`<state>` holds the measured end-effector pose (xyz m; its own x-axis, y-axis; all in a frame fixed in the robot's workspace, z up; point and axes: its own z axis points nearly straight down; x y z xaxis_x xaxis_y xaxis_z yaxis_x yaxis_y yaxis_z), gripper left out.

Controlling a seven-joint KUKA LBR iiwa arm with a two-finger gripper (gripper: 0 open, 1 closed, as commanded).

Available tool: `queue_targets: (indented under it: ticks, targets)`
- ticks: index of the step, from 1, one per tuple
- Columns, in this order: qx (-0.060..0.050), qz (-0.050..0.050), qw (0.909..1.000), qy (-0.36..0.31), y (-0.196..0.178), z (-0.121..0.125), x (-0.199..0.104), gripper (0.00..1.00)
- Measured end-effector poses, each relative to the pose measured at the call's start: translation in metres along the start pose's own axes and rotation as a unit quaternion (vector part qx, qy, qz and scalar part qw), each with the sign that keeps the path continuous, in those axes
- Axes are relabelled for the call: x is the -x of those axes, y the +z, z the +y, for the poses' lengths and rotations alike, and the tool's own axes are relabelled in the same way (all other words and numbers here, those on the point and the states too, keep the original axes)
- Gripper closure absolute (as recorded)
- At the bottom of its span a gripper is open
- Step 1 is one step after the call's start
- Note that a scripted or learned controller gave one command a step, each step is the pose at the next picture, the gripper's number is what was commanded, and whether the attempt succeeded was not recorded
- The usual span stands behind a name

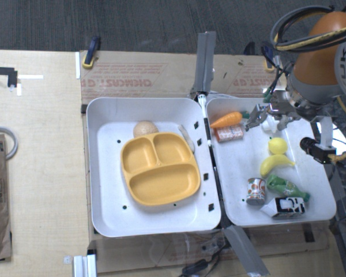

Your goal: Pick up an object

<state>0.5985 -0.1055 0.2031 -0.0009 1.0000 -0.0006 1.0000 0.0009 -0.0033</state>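
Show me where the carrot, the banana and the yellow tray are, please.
carrot [226, 119]: camera view, middle of its orange body.
banana [276, 164]: camera view, middle of its curve.
yellow tray [161, 184]: camera view, floor of its largest compartment.

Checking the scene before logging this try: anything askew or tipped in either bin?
Mostly ordinary clutter. The yellow divided plate sits rotated in the left bin, partly hiding a beige round item behind it. In the right bin, the small can and black-and-white carton lie tipped over. Nothing spilled.
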Motion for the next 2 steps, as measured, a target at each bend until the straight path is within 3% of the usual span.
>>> queue_targets:
  ticks: [1, 2]
  targets:
    - [0.0, 0.0, 0.9976, -0.07, 0.046, -0.042, 0.052, 0.0]
    - [0.0, 0.0, 0.9989, -0.048, 0.113, -0.079, 0.04, 0.0]
